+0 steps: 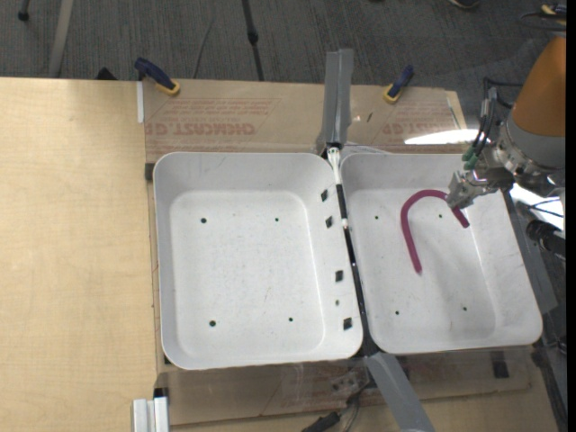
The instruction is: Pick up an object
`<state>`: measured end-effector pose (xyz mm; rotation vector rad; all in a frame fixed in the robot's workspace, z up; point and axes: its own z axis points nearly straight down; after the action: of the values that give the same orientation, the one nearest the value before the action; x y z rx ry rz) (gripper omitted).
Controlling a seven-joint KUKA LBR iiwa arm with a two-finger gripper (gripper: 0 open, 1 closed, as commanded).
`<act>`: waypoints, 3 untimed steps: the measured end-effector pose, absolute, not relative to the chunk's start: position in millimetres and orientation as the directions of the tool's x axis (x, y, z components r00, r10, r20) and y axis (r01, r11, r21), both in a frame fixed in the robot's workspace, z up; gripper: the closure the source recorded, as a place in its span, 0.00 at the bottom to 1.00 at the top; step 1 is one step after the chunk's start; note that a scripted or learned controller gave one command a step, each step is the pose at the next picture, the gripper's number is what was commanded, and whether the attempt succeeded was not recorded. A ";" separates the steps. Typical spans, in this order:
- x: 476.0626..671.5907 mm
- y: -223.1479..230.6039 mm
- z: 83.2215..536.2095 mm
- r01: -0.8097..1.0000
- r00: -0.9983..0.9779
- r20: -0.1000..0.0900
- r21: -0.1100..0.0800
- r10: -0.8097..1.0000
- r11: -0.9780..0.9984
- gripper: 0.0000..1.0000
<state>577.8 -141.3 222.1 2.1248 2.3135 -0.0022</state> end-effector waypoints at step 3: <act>578.5 -43.7 190.9 0.998 -0.066 -0.002 -0.002 0.998 0.066 0.00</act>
<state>578.5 -43.7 190.9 2.1466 2.2943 -0.0047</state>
